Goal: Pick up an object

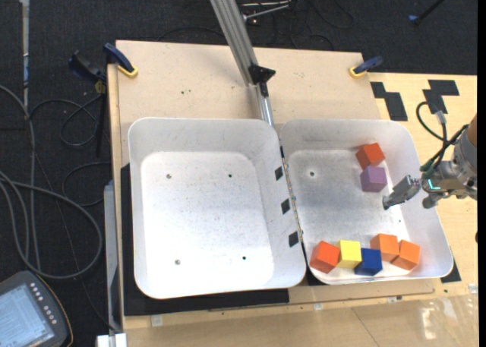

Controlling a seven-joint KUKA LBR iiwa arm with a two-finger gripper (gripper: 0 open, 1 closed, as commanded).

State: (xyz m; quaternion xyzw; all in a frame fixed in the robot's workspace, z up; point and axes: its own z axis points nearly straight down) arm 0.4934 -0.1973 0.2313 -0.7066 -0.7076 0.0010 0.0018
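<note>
A two-finger gripper (416, 191) with fingers spread, holding nothing, hovers at the right bin's (326, 162) right edge, just beside a purple cube (373, 178) and an orange cube (370, 155).

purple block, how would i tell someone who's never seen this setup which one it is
Look at the right bin of the two white bins. In its upper right part two blocks sit apart from the row along the near wall, beside the gripper. The purple block is the lower of that pair, just under an orange block, and the one purple piece there.
</note>
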